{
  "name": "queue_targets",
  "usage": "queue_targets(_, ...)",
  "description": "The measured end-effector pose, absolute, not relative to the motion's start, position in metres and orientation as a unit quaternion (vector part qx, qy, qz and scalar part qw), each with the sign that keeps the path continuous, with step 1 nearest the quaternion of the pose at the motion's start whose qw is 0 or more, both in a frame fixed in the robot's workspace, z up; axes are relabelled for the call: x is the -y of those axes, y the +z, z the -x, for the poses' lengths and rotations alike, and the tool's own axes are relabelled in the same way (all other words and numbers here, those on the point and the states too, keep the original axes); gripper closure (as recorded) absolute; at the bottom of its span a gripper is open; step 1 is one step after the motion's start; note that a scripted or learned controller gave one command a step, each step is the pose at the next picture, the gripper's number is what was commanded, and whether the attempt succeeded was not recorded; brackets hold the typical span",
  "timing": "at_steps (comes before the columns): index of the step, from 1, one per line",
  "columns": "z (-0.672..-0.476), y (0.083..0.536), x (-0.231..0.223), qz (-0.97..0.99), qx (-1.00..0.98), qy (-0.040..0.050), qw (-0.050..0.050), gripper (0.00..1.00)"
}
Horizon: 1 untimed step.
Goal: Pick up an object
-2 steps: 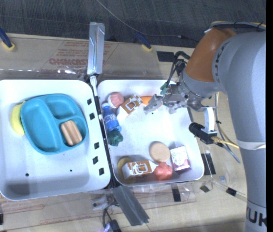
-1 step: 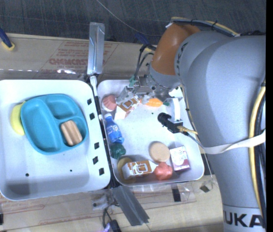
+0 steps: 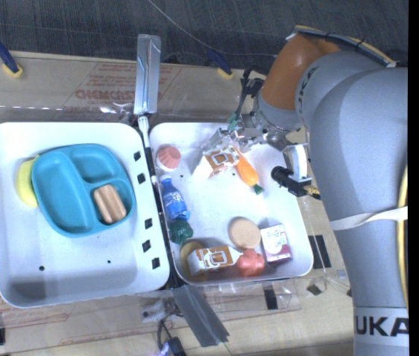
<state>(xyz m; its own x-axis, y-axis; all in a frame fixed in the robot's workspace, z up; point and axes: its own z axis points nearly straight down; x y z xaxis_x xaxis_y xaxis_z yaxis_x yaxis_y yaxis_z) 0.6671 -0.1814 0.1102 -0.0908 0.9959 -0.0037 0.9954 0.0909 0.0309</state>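
My gripper [image 3: 231,136] hangs low over the far part of the right bin [image 3: 295,215], reaching in from the right. Directly under and in front of it lies a small brown-and-white carton [image 3: 220,162], and an orange carrot-like piece [image 3: 247,171] rests just to the carton's right. I cannot tell whether the gripper touches the carton. A round pink lid [image 3: 167,156] and a blue bottle [image 3: 173,202] lie along the bin's left wall. At the near end sit a tan disc [image 3: 245,233], a pink-and-white carton [image 3: 276,243], a red piece [image 3: 250,262] and an orange box [image 3: 213,258].
The left bin [image 3: 61,273] holds a blue divided plate [image 3: 68,188] with a tan bun [image 3: 110,203] in one compartment and a yellow object [image 3: 24,182] tucked under its left rim. The grey arm [image 3: 357,147] covers the right bin's right edge. A metal divider [image 3: 147,76] stands between the bins.
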Motion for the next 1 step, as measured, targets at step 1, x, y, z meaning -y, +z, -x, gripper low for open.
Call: queue_targets(1,-0.6228,0.1333,0.2103,-0.631,-0.776,0.0001,0.0,0.0)
